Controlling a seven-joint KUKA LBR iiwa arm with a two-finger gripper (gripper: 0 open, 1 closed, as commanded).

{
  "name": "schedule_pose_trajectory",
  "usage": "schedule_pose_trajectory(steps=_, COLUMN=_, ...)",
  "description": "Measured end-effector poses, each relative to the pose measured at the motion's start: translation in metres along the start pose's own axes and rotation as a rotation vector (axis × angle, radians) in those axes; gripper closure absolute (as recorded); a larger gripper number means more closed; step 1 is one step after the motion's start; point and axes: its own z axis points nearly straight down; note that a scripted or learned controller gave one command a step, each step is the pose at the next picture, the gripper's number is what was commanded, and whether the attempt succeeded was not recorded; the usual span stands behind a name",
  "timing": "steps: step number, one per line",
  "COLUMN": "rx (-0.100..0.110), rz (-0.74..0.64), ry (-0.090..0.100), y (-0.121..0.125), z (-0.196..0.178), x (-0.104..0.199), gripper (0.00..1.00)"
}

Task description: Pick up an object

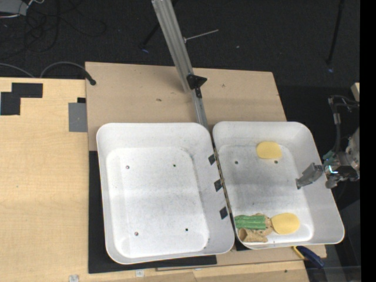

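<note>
The right bin (311, 138) holds several small objects. A pale yellow disc (269, 150) lies near its far side. Along its near wall lie a green ridged piece (251, 221), a tan lumpy piece (256, 235) just below it, and a second yellow round piece (286, 223) to their right. My gripper (318, 181) hangs at the bin's right rim, roughly level with the bin's middle. It is open with nothing between its fingers. It stands apart from every object, right of the disc and above the near cluster.
The left bin (111, 140) sits beside the right one, joined by black clips (218, 184) along the shared rim. A slanted metal rail (176, 46) rises behind the bins. A wooden bench surface (41, 157) extends to the left.
</note>
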Motion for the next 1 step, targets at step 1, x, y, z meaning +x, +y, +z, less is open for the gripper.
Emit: schedule_pose_trajectory(steps=1, rx=-0.004, rz=0.002, ry=-0.001, y=0.0008, z=-0.002, x=-0.0004, gripper=0.0)
